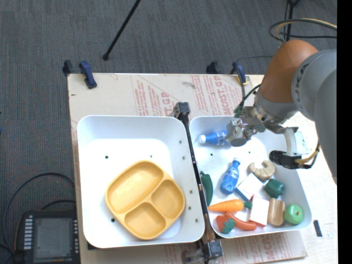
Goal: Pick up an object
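Observation:
My gripper (237,132) hangs low over the upper part of the right bin (286,230), coming in from the right. A small blue bottle with a white cap (213,138) lies on its side just left of the gripper, its right end meeting the gripper's tip. Whether the bottle is gripped is hidden. A second blue bottle (230,176) lies lower in the same bin.
The right bin also holds a carrot (225,205), a dark green vegetable (207,187), a beige piece (261,170), a dark green cup (274,188), white blocks (259,210), red pieces (234,223) and a green apple (293,214). A yellow divided plate (146,199) lies in the left bin (110,131).

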{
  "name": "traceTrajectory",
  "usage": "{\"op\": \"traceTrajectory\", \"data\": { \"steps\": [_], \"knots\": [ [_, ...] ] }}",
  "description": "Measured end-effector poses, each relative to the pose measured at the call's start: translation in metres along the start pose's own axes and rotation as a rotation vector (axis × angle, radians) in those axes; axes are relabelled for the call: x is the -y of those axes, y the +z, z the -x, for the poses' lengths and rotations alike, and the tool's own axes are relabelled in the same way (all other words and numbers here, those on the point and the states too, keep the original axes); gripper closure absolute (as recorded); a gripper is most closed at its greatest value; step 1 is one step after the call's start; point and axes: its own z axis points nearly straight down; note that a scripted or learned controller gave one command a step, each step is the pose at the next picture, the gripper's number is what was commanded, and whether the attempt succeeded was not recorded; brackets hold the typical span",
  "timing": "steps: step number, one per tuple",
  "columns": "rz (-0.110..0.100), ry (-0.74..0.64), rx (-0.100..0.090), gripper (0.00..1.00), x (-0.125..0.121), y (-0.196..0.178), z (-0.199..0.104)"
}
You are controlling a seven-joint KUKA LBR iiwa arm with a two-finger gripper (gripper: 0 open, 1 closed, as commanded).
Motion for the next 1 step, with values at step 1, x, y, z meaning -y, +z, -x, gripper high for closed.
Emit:
{"op": "traceTrajectory", "data": {
  "steps": [1],
  "knots": [
    [0.002, -0.001, 0.001, 1.0, -0.0015, -0.0831, -0.0276]
  ]
}}
